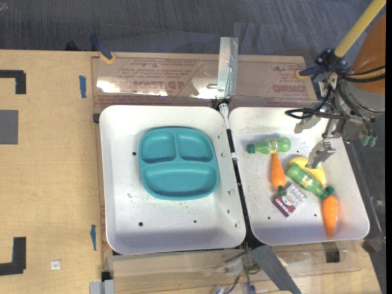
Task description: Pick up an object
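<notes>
From above, the right bin [358, 225] serves as landmark. The end effector [320, 141] hangs over its upper right part, fingers spread and gripping nothing. Inside this bin lie a small green bottle [269, 146] near the top, an orange carrot [277, 170] below it, a larger green bottle [309, 181] over a yellow item [306, 166], a purple packet [290, 199], and another carrot [330, 214]. Left of it, the other bin [116, 213] holds a teal divided plate [179, 163].

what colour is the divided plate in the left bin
Teal blue plate, seen in the camera view.
</notes>
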`<state>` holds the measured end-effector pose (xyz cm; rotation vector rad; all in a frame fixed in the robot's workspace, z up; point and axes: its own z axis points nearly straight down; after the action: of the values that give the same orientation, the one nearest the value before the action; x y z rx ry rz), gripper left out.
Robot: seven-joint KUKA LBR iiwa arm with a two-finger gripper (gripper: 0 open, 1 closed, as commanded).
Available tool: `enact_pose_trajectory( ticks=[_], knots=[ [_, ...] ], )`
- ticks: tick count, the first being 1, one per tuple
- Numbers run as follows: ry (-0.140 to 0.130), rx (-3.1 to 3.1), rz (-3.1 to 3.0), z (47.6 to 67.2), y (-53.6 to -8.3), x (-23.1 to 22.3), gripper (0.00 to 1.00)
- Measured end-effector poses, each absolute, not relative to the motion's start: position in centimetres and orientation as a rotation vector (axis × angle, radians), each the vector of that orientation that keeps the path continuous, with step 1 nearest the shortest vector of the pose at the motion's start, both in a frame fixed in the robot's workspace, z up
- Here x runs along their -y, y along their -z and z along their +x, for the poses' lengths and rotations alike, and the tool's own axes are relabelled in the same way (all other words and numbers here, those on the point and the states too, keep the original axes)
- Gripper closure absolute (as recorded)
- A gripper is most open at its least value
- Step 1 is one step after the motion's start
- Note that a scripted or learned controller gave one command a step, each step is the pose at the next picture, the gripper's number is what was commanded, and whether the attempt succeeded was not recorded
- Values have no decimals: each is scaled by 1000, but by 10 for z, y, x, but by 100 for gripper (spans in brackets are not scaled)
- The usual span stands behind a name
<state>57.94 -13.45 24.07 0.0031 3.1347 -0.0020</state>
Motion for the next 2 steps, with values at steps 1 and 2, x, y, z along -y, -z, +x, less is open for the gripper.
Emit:
enact_pose_trajectory(
  ticks=[1,2],
  knots=[
    [-7,-3149,-90,577,-99,107,0],
    [3,-3124,-90,584,-120,108,100]
  ],
)
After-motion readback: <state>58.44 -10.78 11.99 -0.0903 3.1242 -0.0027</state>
